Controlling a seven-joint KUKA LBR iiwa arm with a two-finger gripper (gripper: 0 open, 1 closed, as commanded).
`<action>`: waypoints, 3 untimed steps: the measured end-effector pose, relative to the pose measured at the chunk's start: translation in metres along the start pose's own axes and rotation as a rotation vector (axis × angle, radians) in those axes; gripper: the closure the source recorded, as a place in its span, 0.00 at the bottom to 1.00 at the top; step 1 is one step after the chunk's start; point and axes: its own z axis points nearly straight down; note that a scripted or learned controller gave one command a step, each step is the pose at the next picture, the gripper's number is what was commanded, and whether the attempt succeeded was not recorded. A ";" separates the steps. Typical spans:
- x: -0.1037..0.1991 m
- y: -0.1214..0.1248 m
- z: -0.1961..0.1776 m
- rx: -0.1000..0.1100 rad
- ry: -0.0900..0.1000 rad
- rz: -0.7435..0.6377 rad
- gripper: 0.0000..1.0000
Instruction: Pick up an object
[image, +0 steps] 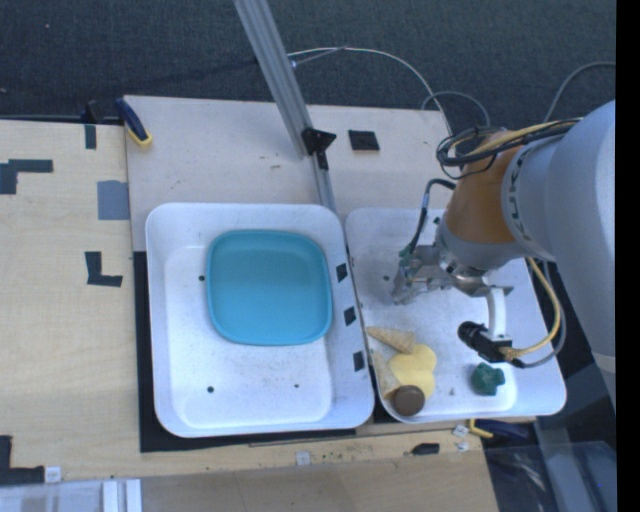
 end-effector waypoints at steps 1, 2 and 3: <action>-0.003 0.003 -0.042 0.000 0.001 0.000 1.00; -0.007 0.005 -0.104 -0.002 0.001 0.000 1.00; -0.007 0.006 -0.121 0.002 0.001 0.000 1.00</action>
